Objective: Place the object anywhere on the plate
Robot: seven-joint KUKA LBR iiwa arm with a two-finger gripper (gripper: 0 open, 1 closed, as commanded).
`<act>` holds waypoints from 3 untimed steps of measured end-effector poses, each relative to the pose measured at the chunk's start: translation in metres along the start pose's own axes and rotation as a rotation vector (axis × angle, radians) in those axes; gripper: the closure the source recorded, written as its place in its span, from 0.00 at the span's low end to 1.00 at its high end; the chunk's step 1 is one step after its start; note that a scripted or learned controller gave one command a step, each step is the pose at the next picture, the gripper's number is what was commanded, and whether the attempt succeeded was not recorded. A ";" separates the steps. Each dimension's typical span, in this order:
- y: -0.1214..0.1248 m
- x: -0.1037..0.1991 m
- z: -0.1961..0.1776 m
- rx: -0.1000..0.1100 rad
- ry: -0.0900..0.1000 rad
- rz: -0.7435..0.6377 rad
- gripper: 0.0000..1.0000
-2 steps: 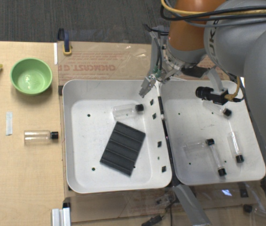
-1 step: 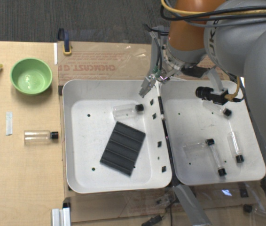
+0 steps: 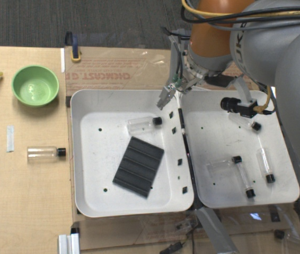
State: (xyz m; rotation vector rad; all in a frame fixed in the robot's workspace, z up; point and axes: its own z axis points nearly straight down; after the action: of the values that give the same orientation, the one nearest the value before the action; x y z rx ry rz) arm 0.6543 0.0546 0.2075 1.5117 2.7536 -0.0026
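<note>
A grey robot arm with an orange band reaches in from three o'clock over a wooden table [image 3: 23,194] that bears two shallow white bins side by side. Its pincer [image 3: 167,95] hangs at about twelve o'clock of the left bin [image 3: 86,194], over the rim where the two bins meet; how far it is open cannot be told, and nothing can be seen in its grasp. Just below it, toward six o'clock, a small clear vial with a black cap [image 3: 142,123] lies on its side in the left bin, likely the object to be picked up, since the pincer is poised nearest it. Touching or almost touching it at six o'clock lies a dark ribbed rectangular plate [image 3: 138,166], tilted, flat on the bin floor, apparently the target. The right bin [image 3: 213,200] holds several more clear capped vials [image 3: 240,176], scattered toward five o'clock. On the table at nine o'clock sit a green bowl [image 3: 35,85] and another vial [image 3: 46,152]. Behind the bins, a cardboard sheet [image 3: 113,75] carries red print, mirrored or upside down, seemingly reading "CHEMCAST".
</note>
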 end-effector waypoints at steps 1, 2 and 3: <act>0.000 0.000 0.000 0.000 0.000 0.000 0.00; 0.000 0.000 0.000 0.000 0.000 0.000 0.00; 0.000 0.000 0.000 0.000 0.000 0.000 0.00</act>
State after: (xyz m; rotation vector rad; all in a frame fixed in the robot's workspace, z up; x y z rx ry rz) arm 0.6543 0.0546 0.2075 1.5117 2.7536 -0.0026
